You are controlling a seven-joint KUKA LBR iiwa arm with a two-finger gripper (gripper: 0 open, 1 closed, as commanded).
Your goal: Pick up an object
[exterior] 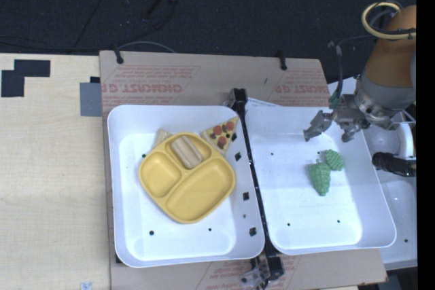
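Note:
A green bumpy toy (324,171), like a bunch of grapes, lies in the right bin (299,227), toward its right side. My gripper (334,128) hangs over the upper right part of that bin, just above the green toy, with its two fingers spread open and nothing between them. In the left bin (129,214) sits a yellow divided plate (197,187) with a tan bread-like piece (186,150) in its top compartment. A pizza slice toy (223,133) lies beside the plate's upper right edge.
A black divider (247,173) runs between the two bins. Cardboard (177,78) lies under and behind the bins. The grey arm with its orange band (391,58) comes in from the upper right. White equipment (404,146) stands right of the right bin.

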